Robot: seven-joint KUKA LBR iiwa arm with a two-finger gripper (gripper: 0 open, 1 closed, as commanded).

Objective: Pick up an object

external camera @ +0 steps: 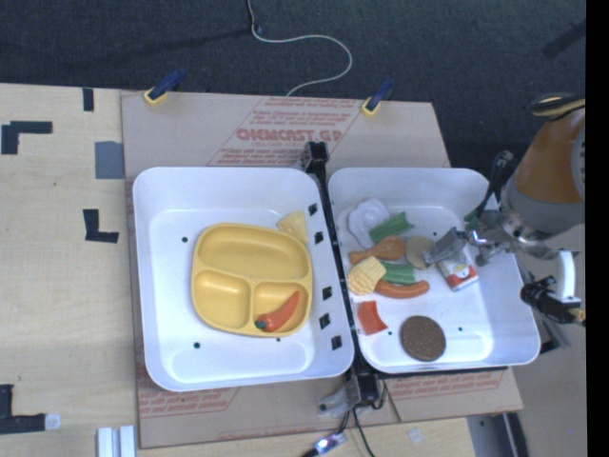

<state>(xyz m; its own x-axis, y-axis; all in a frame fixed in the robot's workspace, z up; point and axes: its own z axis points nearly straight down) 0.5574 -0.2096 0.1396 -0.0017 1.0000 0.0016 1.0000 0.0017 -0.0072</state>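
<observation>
Several toys crowd the right bin (495,346) | gripper (445,249) hangs over its middle, finger state cannot tell | risk: descent onto packed pile (385,260) beside it pinches two or slips.

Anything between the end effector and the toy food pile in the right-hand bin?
Nothing visible. The end effector hangs over the right bin, right beside the pile: the tan round piece sits just to its left and the red-and-white piece just below. No wall or other item crosses that gap.
</observation>
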